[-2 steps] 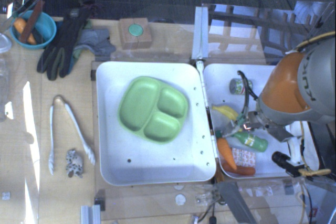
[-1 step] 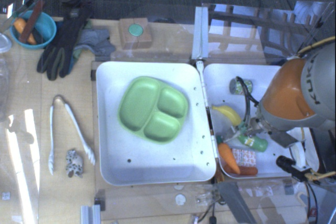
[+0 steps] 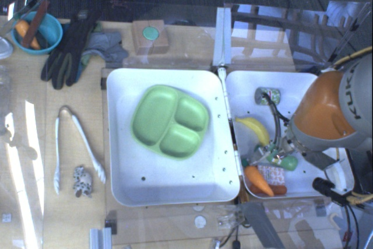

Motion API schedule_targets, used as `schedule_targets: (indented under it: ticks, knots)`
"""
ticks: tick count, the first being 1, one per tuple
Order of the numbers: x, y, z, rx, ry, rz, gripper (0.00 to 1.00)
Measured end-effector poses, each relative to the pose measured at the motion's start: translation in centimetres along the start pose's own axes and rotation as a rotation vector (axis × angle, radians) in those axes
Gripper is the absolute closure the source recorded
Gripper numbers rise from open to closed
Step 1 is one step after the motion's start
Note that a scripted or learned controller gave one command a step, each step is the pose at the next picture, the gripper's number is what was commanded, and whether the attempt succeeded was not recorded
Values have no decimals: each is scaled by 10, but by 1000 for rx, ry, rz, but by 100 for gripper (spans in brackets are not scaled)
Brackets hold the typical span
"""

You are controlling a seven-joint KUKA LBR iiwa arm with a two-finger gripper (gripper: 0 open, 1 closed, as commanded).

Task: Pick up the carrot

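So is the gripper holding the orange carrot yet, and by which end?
Cannot be told. The gripper hangs low in the right bin, just above the orange carrot lying on the bin floor.

Counts on the bench

Two white bins (image 3: pixel 116 125), one green divided plate (image 3: pixel 170 121), one carrot (image 3: pixel 257 179), one banana (image 3: pixel 255 128), one pair of tongs (image 3: pixel 78 143), one black glove (image 3: pixel 69 55), one blue bowl (image 3: pixel 44 35).

Left bin (image 3: pixel 116 143): white, holds a green three-section plate (image 3: pixel 170 121)
Right bin (image 3: pixel 242 93): white, holds a banana (image 3: pixel 254 128) and, near its front edge, an orange carrot (image 3: pixel 258 181)
Gripper (image 3: pixel 274 153): low over the right bin, just above the carrot, between banana and carrot
Arm (image 3: pixel 326 108): grey and orange, covering the bin's right side
Bench, left (image 3: pixel 35 125): white tongs (image 3: pixel 81 146), black glove (image 3: pixel 67 55), blue bowl (image 3: pixel 38 32)
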State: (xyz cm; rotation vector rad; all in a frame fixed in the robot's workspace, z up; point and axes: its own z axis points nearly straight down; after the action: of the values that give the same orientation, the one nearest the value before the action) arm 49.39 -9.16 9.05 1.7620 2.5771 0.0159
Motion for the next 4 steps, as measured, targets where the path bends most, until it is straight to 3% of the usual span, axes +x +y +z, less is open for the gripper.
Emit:
schedule_targets:
  ticks: [1,2,3,4]
  knots:
    - [-56,6,-134,11,5,87,0]
    - [34,9,-94,16,8,116,0]
    - [-7,-4,1,3,-2,227,0]
    - [-3,-4,0,5,-9,270,0]
